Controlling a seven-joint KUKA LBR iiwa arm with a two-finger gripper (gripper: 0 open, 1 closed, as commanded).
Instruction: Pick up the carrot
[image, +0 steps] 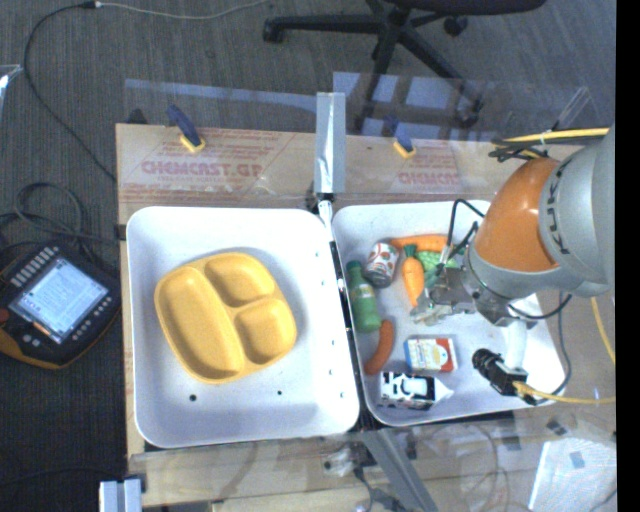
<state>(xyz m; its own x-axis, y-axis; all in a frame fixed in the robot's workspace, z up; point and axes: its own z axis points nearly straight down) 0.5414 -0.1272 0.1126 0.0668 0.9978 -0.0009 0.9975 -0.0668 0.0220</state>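
- nearest me, the milk carton (408, 390) sits well below the carrot (411, 281).
- the gripper (437, 298) hovers just right of the carrot; i can't tell its state.
- i worry it snags the green bottle (361, 296) or can (381, 262) beside it.

Claw (437, 300) beside carrot (412, 279) — right bin (548, 372).

My arm (585, 215) is showing a smooth grey metal shell, with a rounded, glossy orange band (520, 225) bulging above the wrist. Below it, my wrist is narrowing into a grey collar carrying a cluster of metallic gripper (440, 295) hardware. Thin black cables are looping around the orange section, a yellow cable is running along my outer side, and a black cylindrical fitting is hanging beneath on a white bracket.
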